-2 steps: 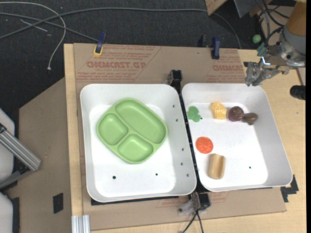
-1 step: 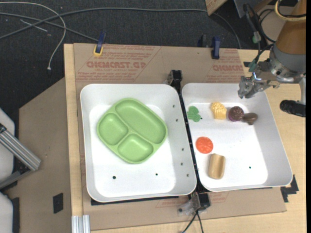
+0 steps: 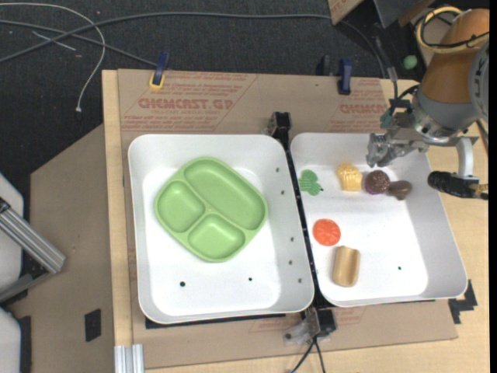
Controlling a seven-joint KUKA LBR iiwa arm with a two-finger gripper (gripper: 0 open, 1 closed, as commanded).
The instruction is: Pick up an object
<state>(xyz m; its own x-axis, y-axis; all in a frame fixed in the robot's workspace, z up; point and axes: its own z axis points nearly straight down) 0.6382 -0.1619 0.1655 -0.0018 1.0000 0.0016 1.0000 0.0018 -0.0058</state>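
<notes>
gripper hangs just above a cluster of small things in the right bin

the gripper (image 3: 378, 155) sits over the far part of the right bin (image 3: 435, 286), at the end of the grey arm (image 3: 450, 76) that comes in from the right. the nearest thing to it is a dark purplish round object (image 3: 377, 182), which lies just toward the camera from the fingertips, almost straight below them in this view. a yellow object (image 3: 350, 178) lies just to the left of the purplish one, and a small brown piece (image 3: 401, 189) touches or nearly touches it on the right. so the move in hand looks like a short drop onto that cluster, with the purplish round one the likeliest target; that is a judgement, not something shown.

farther off in the same bin lie a small green piece (image 3: 310, 182) near the left wall, an orange-red disc (image 3: 326, 231) toward the middle, and a tan cylinder (image 3: 345, 266) near the front, its long axis running roughly front to back. the left bin (image 3: 147, 208) holds a green divided tray (image 3: 210, 209).

nothing is seen between the fingers, so no grasp can be claimed. whether they are spread or closed i cannot tell: they appear as a small dark-and-grey mass against the white floor, seen from above at a slant. the same slant hides how high the tips stand over the bin. the three clustered things crowd each other, so a closing grip may catch two or nudge one aside.
</notes>
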